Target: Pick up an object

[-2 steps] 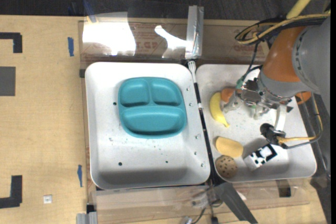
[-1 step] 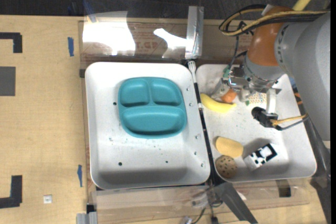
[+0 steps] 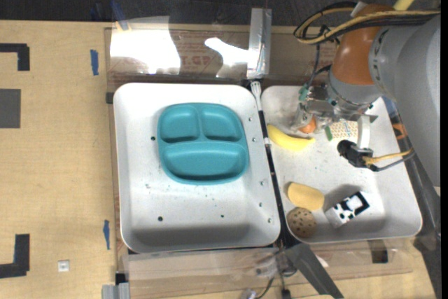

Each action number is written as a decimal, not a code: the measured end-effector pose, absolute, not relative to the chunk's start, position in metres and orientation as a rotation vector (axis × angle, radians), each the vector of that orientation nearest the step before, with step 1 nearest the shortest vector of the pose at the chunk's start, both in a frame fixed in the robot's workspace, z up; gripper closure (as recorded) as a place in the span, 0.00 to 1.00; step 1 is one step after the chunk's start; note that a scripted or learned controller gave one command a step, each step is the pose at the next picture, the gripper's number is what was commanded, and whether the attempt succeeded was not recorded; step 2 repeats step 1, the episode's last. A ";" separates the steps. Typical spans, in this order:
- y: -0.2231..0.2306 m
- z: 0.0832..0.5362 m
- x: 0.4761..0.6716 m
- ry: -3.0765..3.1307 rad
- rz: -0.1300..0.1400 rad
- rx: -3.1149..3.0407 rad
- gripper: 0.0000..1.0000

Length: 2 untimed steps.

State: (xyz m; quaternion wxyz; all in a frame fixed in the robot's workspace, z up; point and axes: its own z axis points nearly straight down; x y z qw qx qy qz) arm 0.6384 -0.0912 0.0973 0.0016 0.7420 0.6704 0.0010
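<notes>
Gripper [image 3: 313,117] low in the right bin [image 3: 392,220], over a small orange object [image 3: 306,127] just beside the banana [image 3: 288,140] — grip state cannot be told from here. Yellow chip-like piece [image 3: 306,195], cookie [image 3: 302,220] and black-and-white toy [image 3: 349,207] lie nearer the front. Advice: centre on one item — avoid straddling banana and orange piece — then lift straight.
</notes>
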 end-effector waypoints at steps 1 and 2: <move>-0.034 0.189 0.649 2.094 0.011 2.336 1.00; -0.034 0.189 0.649 2.094 0.011 2.336 1.00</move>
